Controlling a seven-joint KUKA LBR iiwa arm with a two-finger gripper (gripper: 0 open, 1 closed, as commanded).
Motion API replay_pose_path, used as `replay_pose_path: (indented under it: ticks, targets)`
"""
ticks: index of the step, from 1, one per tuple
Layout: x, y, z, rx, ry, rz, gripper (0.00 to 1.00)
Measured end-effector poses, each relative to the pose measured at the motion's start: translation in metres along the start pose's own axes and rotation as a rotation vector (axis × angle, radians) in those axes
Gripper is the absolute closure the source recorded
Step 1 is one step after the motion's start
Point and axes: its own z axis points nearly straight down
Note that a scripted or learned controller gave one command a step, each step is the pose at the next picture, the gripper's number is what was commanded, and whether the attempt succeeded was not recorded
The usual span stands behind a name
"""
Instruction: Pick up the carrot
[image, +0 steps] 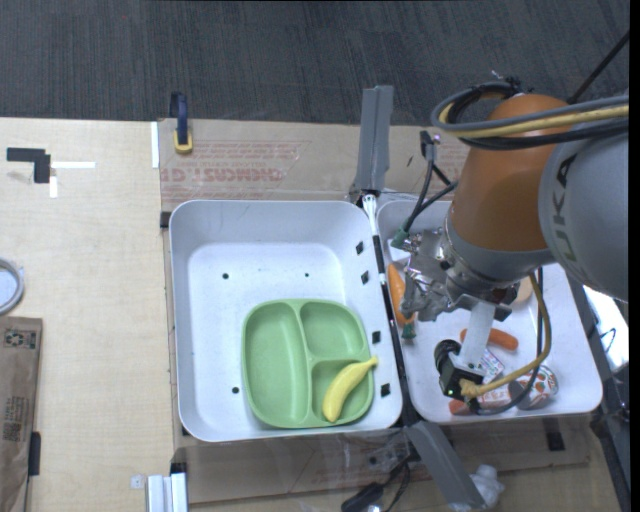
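**Arm over the right bin; carrot at the bin's left wall**

Two white bins sit side by side on the bench. The left bin holds a green divided plate, with a banana lying in its lower right compartment. The arm, with its orange band, reaches in over the right bin and covers most of that bin's floor. The carrot lies in the right bin against its left wall, just beside the divider between the bins; only a narrow orange strip of it is seen, the remainder hidden under the wrist hardware. The tool hangs close beside the carrot, but cables and brackets mask it, so whether it is apart or together cannot be told, nor whether it touches the carrot. Lower in the right bin, a small orange piece and a red-and-white item are partly visible, too obscured to identify.
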Motion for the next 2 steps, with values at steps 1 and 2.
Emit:
replay_pose_path:
  ticks: [1,2]
  targets:
    - [-0.020,0.009,0.004,-0.002,0.001,0.030,1.00]
    - [-0.019,0.009,-0.014,-0.004,0.001,-0.064,1.00]
